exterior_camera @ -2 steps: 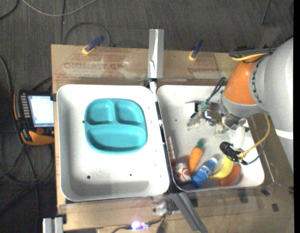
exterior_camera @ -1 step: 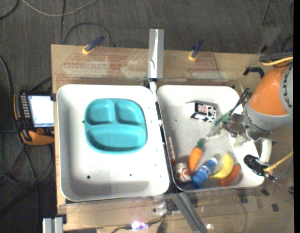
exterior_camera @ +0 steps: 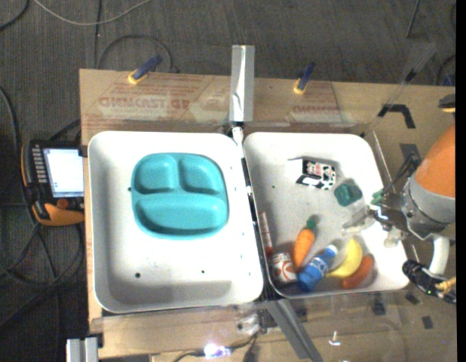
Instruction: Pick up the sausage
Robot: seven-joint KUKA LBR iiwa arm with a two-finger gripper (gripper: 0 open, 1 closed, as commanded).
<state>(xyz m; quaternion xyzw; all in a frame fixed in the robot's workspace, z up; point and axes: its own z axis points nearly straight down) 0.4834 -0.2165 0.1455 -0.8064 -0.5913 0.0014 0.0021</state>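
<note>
The camera view shows two white bins side by side, and the right bin point(exterior_camera: 293, 145) holds its clutter in the near corner. Nearest the front lie one reddish-brown sausage point(exterior_camera: 359, 271), one blue bottle point(exterior_camera: 317, 266) with a white cap, and one small can point(exterior_camera: 282, 266) by the divider. The sausage lies against the near right wall, just beside the one yellow banana point(exterior_camera: 351, 256), its long axis slanting from near left up toward the far right. Behind these stands one orange carrot point(exterior_camera: 305, 242) with a green top, then one teal block point(exterior_camera: 348, 194), and farthest one black-and-white carton point(exterior_camera: 317, 173). The left bin point(exterior_camera: 105, 277) carries one turquoise divided plate point(exterior_camera: 180, 193) with three compartments. The gripper point(exterior_camera: 372, 216) hangs over the right bin's right side, above the banana and clear of the sausage; whether its fingers are apart or together I cannot tell.
</note>
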